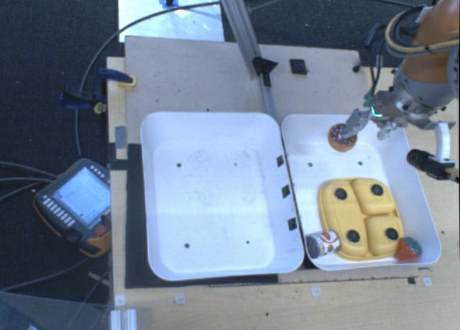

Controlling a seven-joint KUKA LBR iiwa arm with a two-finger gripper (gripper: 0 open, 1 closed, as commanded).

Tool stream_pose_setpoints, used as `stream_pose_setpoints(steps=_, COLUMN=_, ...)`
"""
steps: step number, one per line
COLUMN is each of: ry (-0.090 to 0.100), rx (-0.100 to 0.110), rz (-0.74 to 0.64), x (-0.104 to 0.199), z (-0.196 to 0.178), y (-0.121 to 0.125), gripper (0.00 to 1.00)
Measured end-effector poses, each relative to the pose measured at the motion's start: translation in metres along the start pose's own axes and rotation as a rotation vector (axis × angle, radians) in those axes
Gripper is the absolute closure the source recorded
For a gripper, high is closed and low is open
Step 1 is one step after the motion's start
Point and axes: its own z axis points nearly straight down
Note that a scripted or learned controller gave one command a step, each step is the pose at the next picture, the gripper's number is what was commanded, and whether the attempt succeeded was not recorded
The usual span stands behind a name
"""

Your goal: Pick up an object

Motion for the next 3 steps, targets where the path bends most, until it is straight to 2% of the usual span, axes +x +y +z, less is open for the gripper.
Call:
stream_pose_setpoints(steps=1, ry=-0.001, rx=-0.003, rz=0.0, x=0.0, z=-0.002, y=0.001, gripper=0.0)
stream_pose_setpoints(steps=3, ry=-0.002, rx=-0.002, rz=-0.001, x=-0.008, z=0.108, y=0.014, gripper=0.0)
